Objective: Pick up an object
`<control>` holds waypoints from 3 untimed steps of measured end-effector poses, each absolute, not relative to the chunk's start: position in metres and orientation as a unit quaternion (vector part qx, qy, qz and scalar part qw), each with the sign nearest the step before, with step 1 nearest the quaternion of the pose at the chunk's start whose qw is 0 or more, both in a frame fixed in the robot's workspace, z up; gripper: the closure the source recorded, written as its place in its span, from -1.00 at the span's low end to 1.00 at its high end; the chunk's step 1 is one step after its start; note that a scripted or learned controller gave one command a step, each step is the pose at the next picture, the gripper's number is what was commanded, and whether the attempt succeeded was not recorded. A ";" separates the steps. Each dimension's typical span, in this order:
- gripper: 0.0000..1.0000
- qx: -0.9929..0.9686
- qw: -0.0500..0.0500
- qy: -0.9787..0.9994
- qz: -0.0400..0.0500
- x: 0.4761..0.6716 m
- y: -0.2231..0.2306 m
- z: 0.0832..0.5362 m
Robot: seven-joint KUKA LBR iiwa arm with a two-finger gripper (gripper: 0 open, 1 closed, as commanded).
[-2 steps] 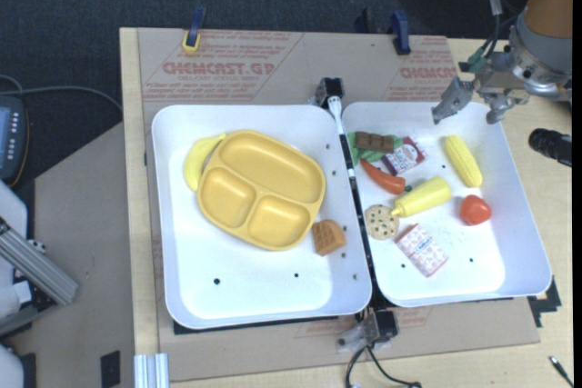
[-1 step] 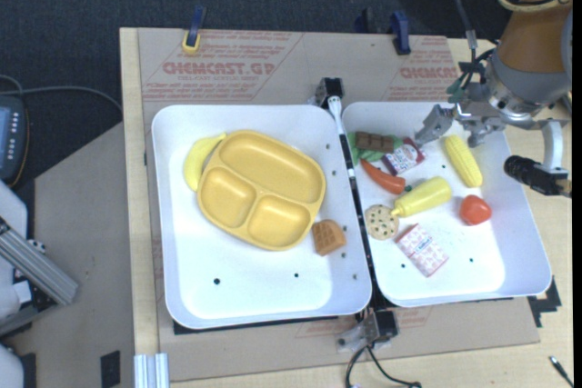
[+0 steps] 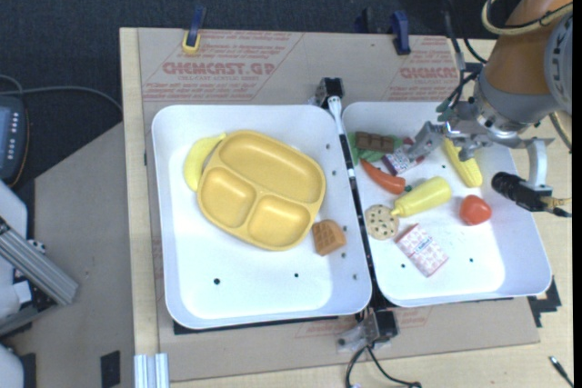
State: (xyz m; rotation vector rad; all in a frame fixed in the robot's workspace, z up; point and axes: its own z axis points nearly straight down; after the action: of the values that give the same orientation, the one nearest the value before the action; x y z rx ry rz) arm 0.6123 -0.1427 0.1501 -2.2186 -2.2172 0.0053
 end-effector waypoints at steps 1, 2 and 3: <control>-1.00 -0.707 0.002 -0.707 0.001 0.604 -0.142 0.104; -1.00 -0.707 0.000 -0.707 -0.001 0.606 -0.142 0.089; 1.00 -0.707 -0.003 -0.707 -0.002 0.607 -0.142 0.099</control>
State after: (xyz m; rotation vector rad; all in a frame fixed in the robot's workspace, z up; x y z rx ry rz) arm 0.6073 -0.1424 0.0994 -2.2254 -2.2253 -0.0070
